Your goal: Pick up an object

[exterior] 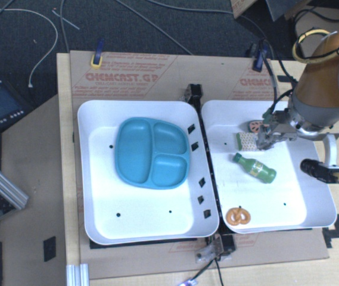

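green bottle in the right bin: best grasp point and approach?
Grip the green bottle across its wide body, near the middle, coming straight down. It lies flat on its side, cap toward upper left, so the fingers should close across the long axis. Clear floor flanks it; the gripper is just above.

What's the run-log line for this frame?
hand: low in right bin | beside: small speckled block | green plastic bottle: lying free

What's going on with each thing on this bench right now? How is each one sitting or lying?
Blue plate: lying flat in the left bin.
Green bottle: lying on its side in the right bin.
Pretzel: flat, near the right bin's front edge.
Small speckled packet: flat, just beside the gripper.
Gripper: low over the right bin's back part.
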`<state>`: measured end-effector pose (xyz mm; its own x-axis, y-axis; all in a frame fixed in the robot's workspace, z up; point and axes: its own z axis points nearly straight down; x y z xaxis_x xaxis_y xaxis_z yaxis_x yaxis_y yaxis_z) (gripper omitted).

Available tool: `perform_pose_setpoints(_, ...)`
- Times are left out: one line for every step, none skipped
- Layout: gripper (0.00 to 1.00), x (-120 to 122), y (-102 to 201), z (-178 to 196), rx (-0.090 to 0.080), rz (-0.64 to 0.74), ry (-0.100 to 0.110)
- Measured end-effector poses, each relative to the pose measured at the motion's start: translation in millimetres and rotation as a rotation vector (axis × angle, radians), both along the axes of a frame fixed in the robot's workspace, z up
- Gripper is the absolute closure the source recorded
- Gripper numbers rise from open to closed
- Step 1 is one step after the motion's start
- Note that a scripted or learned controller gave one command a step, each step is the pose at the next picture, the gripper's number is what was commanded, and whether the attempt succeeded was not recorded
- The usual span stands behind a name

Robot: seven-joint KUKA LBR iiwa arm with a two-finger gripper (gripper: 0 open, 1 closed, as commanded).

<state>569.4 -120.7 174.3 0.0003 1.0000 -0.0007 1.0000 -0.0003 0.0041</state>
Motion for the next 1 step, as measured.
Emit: perform_pose_setpoints(1.0,3.0,7.0,46.5,0.0,0.002,-0.002)
